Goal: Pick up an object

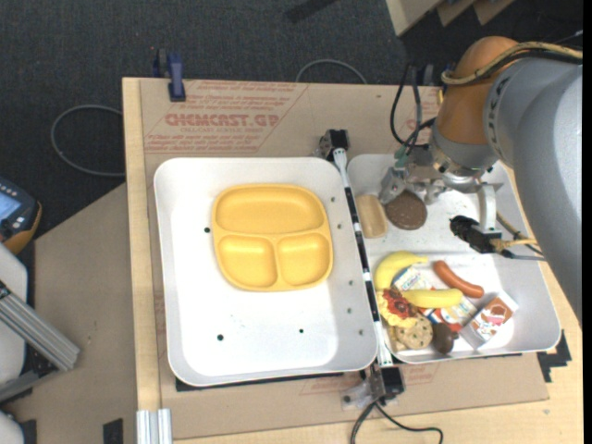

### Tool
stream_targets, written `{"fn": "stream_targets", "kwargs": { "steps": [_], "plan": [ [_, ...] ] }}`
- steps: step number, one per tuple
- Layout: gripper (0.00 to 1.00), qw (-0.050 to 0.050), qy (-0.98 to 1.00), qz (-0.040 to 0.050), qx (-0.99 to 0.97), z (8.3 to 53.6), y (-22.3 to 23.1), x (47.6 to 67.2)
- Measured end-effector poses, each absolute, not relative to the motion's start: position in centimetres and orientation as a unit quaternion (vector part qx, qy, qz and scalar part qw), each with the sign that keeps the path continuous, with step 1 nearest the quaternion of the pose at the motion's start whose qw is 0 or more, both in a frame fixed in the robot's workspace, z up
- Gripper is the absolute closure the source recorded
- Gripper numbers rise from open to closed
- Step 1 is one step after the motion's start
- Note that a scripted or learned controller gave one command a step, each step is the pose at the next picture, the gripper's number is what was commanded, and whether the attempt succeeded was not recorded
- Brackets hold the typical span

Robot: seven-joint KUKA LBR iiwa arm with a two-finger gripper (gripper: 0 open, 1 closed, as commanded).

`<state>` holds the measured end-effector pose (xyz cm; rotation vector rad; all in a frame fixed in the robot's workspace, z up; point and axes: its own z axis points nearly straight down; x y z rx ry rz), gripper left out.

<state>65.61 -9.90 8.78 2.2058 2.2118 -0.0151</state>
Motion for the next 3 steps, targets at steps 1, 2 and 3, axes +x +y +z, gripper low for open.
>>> {"fn": "stream_targets", "kwargs": {
  "steps": [1,2,3],
  "plan": [
    [0.00,0.002,0.707,0.0007,0.707,8.5,-9.8,66.7],
    [0.00,-0.001,0.707,-0.0009,0.707,8.5,-10.1,65.2],
    [0.00,0.002,0.708,0.0011,0.707,8.5,-9.2,66.7]
  ]
}}
